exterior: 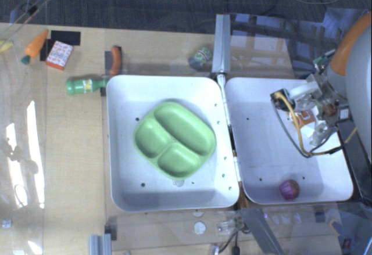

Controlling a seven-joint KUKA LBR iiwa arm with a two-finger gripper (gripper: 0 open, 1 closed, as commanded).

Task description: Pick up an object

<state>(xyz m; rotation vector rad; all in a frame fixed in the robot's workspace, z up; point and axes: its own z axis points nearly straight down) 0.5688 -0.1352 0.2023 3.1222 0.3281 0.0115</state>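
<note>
Gripper [314,111] poised over the right white bin [261,149]; I cannot tell its state.
My likely target, the small purple ball [289,189], sits apart near the bin's front wall.

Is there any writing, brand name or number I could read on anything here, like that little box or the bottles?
Nothing here reads clearly.
Small orange and white box: printed panel, too blurred to read.
Green bottle lying beside the left bin: no legible label.
Patterned object behind the bins: markings too blurred to read.
</note>
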